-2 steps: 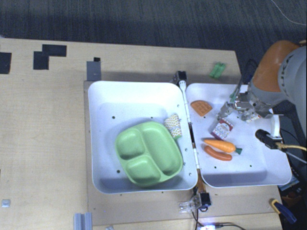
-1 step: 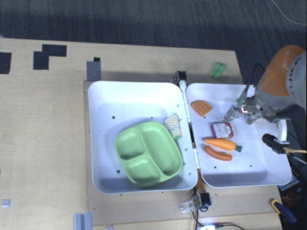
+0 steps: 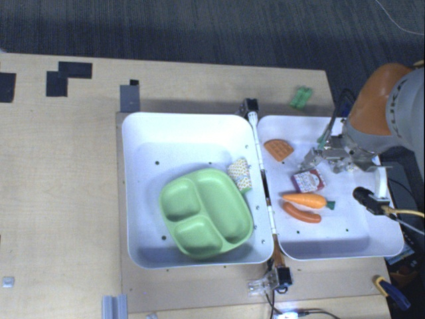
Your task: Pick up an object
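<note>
My gripper [image 3: 325, 163] hangs over the right bin [image 3: 358, 244], near its upper middle, with its fingers spread open and nothing between them. Just below and left of it lies a small red and white packet [image 3: 307, 180]. An orange carrot [image 3: 305, 201] with a green end lies under the packet, and a red-orange sausage [image 3: 302, 213] sits beside the carrot. An orange-brown ridged piece [image 3: 279, 149] rests at the bin's upper left, left of the gripper.
The left bin [image 3: 143, 145] holds a green divided plate [image 3: 206, 211] and a small patterned item [image 3: 240, 173] by its right wall. A green object [image 3: 301, 98] lies on the bench behind the bins. The arm's orange band [image 3: 373, 105] sits at the right.
</note>
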You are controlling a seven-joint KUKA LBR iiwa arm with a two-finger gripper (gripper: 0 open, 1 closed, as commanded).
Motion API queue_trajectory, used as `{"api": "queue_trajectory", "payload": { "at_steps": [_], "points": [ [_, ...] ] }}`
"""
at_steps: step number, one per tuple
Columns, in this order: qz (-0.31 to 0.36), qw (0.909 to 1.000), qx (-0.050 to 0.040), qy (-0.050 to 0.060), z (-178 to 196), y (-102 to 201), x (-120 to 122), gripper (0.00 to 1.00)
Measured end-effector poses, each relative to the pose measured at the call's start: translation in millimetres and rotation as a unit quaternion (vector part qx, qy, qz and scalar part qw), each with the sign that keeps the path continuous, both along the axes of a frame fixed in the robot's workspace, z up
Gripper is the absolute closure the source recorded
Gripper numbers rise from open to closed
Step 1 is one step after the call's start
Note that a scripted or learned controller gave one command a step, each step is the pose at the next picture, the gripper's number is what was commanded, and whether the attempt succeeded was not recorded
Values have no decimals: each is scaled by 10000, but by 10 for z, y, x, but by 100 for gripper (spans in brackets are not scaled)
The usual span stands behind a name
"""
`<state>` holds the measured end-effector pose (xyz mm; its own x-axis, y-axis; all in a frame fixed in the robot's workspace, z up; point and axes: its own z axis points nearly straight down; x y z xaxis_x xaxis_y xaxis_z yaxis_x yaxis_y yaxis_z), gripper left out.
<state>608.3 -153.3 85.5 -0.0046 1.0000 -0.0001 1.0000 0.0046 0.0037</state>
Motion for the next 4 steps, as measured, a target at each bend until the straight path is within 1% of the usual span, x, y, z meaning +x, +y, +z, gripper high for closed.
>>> {"api": "queue_trajectory", "payload": {
  "at_steps": [1,2,3,4],
  "points": [
    [-13,10000,-5,-5,2,-168,-204,0],
    [-17,10000,-4,-20,15,217,-1047,0],
    [-13,10000,-13,-55,129,218,-1024,100],
    [-21,10000,-9,-5,774,-433,-608,100]
  ]
}}
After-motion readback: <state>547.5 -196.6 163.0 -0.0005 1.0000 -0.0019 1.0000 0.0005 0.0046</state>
